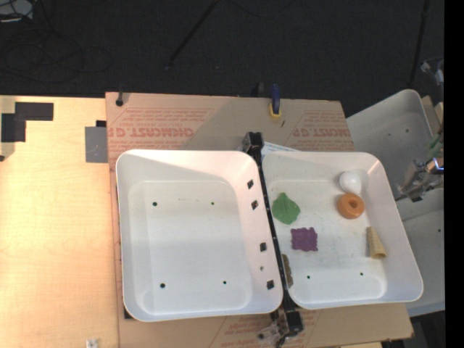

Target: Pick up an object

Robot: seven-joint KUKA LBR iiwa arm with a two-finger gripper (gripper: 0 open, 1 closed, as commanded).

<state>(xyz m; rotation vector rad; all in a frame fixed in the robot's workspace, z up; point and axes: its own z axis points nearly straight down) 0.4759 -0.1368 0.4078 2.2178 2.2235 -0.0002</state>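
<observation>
The right bin (341, 285) holds several small objects. A green lump (285, 209) lies near its left wall. Just below and to the right of it lies a flat purple square (304, 238). An orange ring (351, 206) lies toward the bin's far right, and a white rounded piece (352, 180) sits right behind it. A tan cone-shaped piece (375, 242) lies near the right wall.
The left bin (188, 245) stands beside the right one, joined by a rim with black clips (261, 216). Both rest on brown cardboard (181, 125). A grey plate (406, 122) and a small metal fixture (424, 172) sit at the right edge.
</observation>
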